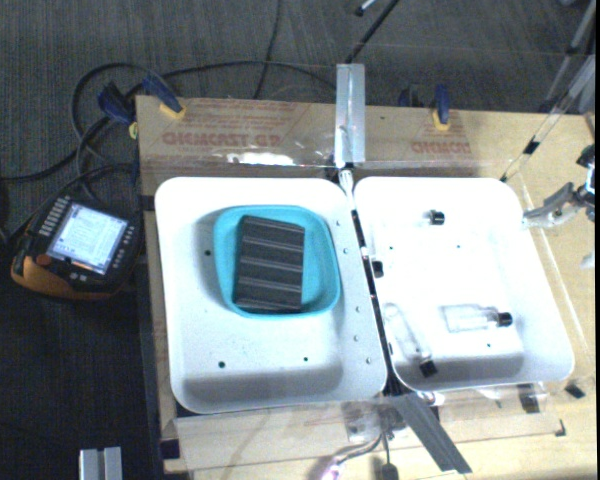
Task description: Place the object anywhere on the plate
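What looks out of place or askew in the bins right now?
Nothing looks spilled or damaged. The dark ribbed block lies slightly tilted on the blue plate in the left bin. The right bin holds a clear plastic piece and a small black part.

We see two white bins side by side on the bench. The left bin (270, 368) holds a blue plate (325, 268), and a dark ribbed block (270, 262) lies on the plate, tilted slightly. The right bin (460, 258) holds a small clear object with a dark cap (475, 319) near its front, and a small dark piece (436, 217) well apart toward the back. A handheld pendant with a lit screen (80, 243) rests on the floor left of the bench. Two blue clamps (160, 96) grip the bench's rear edge.
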